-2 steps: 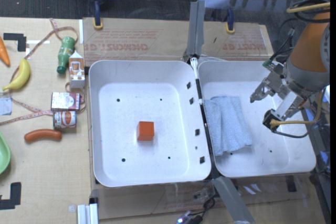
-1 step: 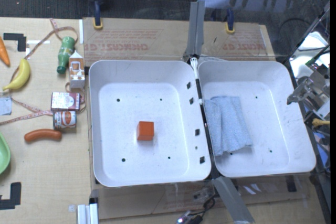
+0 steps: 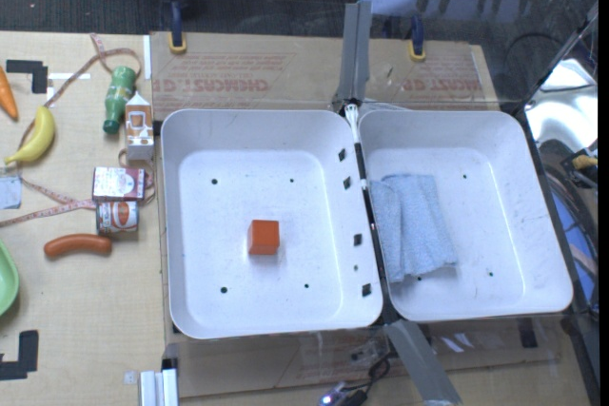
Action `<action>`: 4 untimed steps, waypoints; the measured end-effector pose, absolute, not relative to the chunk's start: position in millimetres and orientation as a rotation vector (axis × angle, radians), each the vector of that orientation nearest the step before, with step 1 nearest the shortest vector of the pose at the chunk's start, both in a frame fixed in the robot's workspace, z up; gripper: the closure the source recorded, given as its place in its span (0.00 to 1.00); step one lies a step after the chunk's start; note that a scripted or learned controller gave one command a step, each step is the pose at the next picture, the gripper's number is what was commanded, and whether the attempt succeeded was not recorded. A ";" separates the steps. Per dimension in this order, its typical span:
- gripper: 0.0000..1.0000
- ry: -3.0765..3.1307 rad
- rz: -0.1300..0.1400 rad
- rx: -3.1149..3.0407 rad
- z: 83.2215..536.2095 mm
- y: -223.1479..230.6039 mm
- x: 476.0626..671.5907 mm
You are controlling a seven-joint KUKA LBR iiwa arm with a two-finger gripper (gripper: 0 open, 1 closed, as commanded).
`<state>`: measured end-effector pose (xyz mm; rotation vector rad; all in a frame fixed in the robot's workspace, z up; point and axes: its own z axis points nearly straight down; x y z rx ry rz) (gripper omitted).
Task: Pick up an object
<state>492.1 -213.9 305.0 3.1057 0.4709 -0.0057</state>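
- Left bin (image 3: 181, 204), white and shallow: an orange block (image 3: 265, 237) sits alone on its floor, a little near of centre, apart from every wall.
- Right bin (image 3: 519, 204), touching the left bin along a shared middle edge: a light blue-grey cloth (image 3: 412, 225) lies folded on its left half, close to the dividing wall, its near end rumpled.
- Small dark dots mark the floors of both bins.
- Far side of the bins: a brown cardboard sheet (image 3: 285, 71) with red lettering lies flat on the surface, held by two blue-and-yellow clamps (image 3: 176, 22). A grey post (image 3: 356, 48) rises between the bins at their far edge.
- Left of the bins, on the tan wooden surface (image 3: 57, 319): a banana (image 3: 34, 136), a green bottle (image 3: 119, 93) lying on its side, a small carton (image 3: 139, 130), a small box (image 3: 118, 183), a tin can (image 3: 118, 217) on its side, a sausage-shaped red item (image 3: 78, 246). A measuring tape (image 3: 57, 195) winds among them.
- Far-left edge: tip of a carrot (image 3: 8, 96) and rim of a green dish (image 3: 6, 279), both cut off by the frame.
- Jaws: cannot tell their state from this view.
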 end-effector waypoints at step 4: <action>0.00 0.422 -0.006 3.114 260.6 -222.2 548.1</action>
